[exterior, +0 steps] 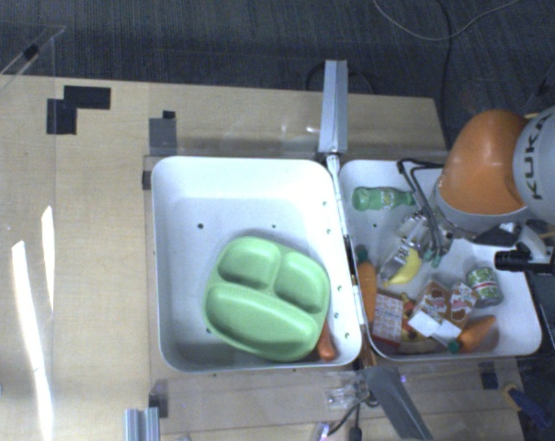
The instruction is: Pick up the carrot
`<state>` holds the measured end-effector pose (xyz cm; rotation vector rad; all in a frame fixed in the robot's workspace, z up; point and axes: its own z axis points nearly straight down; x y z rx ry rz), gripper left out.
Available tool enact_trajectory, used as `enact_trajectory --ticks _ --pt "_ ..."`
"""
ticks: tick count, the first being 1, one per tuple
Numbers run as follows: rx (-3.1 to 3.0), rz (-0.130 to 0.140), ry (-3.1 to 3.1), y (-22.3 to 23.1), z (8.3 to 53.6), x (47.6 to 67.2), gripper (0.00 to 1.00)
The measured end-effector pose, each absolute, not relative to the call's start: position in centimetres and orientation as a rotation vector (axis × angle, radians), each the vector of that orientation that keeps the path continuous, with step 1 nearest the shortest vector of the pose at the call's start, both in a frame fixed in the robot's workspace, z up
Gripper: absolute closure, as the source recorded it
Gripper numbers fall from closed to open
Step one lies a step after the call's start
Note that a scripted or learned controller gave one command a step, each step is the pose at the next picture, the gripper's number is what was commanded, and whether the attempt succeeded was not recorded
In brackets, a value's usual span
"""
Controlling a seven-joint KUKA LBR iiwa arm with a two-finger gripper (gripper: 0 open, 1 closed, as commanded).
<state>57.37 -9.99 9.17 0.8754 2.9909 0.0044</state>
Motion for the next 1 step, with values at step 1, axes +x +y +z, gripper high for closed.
enact_trajectory --ticks 1 --pt "0.787 -0.001 3.056 -13.51 9.01 64.19 0.0"
